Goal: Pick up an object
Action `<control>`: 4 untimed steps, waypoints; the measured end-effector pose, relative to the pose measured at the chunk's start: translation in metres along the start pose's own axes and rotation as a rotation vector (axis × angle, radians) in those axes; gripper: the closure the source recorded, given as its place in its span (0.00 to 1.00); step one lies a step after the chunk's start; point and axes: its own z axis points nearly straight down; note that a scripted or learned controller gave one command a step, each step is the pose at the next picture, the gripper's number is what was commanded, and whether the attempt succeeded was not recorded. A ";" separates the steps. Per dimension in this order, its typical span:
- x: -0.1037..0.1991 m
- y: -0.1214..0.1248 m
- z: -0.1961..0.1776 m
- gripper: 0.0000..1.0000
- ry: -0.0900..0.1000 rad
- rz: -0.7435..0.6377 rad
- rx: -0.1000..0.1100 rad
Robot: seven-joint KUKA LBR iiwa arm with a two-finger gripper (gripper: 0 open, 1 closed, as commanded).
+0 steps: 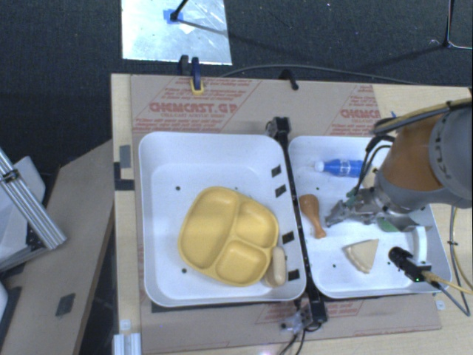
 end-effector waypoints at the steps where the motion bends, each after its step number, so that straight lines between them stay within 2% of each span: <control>1: -0.001 0.001 -0.013 1.00 -0.001 0.000 -0.004; 3: -0.003 0.010 -0.130 1.00 -0.003 -0.003 -0.009; 4: 0.051 0.008 -0.122 1.00 0.001 -0.008 -0.003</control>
